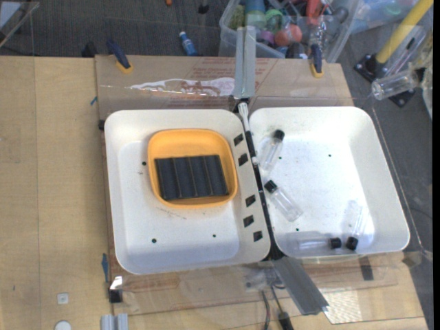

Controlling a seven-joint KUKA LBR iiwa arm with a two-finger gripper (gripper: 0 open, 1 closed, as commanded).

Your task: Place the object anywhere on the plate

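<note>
objects: four clear vials with black caps in right bin [385,177], one at upper left [270,148], one mid-left [282,199], two at front edge [316,242] [353,224] | plate [192,165]: orange, in left bin [130,205], bears dark ribbed block [192,177], well apart from vials | gripper: state cannot be told

A lab: taped bench [41,184], bin of toys [289,12] behind.

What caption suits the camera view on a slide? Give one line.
Orange plate holding a black ridged block in the left bin; four clear black-capped vials scattered in the right bin.
</note>
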